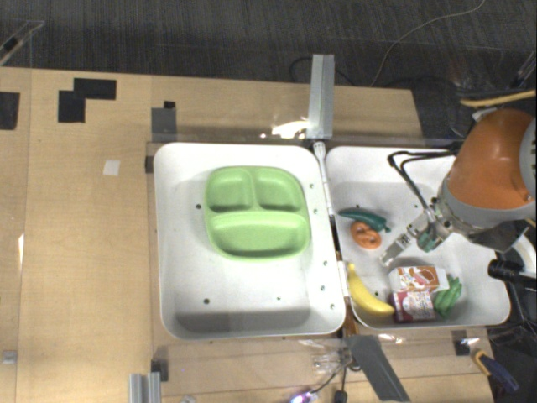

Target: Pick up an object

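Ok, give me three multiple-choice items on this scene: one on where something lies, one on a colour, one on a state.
1. Where does the green tray lie?
A. in the left bin
B. in the right bin
C. on the wooden bench outside the bins

2. What colour is the banana at the near edge of the right bin?
A. red
B. yellow
C. blue

3. What lies in the tray's compartments?
A. the banana
B. the carton
C. nothing

Answers:
1. A: the tray sits inside the left bin, with white floor showing on all sides of it.
2. B: the curved fruit beside the red carton is plainly yellow.
3. C: all three compartments show bare green; the small items, including the orange round piece, lie in the right bin near the gripper.
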Tool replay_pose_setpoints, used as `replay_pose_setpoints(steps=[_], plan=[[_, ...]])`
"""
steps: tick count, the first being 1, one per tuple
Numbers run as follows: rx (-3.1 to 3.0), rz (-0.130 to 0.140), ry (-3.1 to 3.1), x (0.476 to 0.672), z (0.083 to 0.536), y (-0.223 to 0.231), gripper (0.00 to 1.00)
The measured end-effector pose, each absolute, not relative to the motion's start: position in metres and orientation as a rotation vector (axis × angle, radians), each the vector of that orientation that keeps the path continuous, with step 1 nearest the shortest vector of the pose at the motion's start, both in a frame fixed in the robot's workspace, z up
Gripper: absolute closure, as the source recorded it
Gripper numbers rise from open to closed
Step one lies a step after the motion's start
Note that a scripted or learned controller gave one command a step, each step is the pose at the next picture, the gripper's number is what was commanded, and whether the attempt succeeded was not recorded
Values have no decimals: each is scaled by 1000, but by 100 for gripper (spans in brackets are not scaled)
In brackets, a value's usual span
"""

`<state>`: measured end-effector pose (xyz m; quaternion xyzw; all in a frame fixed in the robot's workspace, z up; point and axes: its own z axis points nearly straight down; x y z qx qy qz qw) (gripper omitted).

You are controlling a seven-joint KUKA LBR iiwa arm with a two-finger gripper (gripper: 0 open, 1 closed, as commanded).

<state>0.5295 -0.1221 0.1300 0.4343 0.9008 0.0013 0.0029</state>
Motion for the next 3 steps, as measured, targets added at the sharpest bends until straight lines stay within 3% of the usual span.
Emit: replay_pose_setpoints(steps=[1,2,3], plan=[[1500,12,2744,592,92,-92,0],[1497,22,2742,595,105,-90,100],[1637,7,2673,623,213,-38,100]])
